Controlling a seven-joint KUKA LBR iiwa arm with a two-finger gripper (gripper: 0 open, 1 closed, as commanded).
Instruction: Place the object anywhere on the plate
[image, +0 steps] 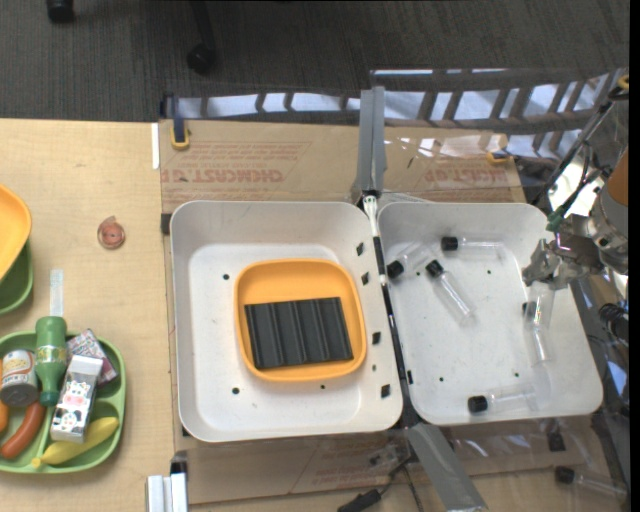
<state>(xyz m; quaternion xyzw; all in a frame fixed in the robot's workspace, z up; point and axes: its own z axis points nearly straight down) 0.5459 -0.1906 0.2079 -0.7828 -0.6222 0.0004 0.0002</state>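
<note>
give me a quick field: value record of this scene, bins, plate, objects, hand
left bin: holds the plate
plate: orange, with a dark ribbed insert on it
right bin: clear tubes with black caps, scattered
tubes: one near centre, one at the front edge, others near the back
hand: over the right bin's right edge
hand fingers: cannot tell
task state: no tube on the plate yet

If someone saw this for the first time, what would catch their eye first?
The orange plate in the left bin, with a dark ribbed slab lying on it. Next, clear black-capped tubes scattered over the right bin, and the hand at that bin's right edge.
</note>
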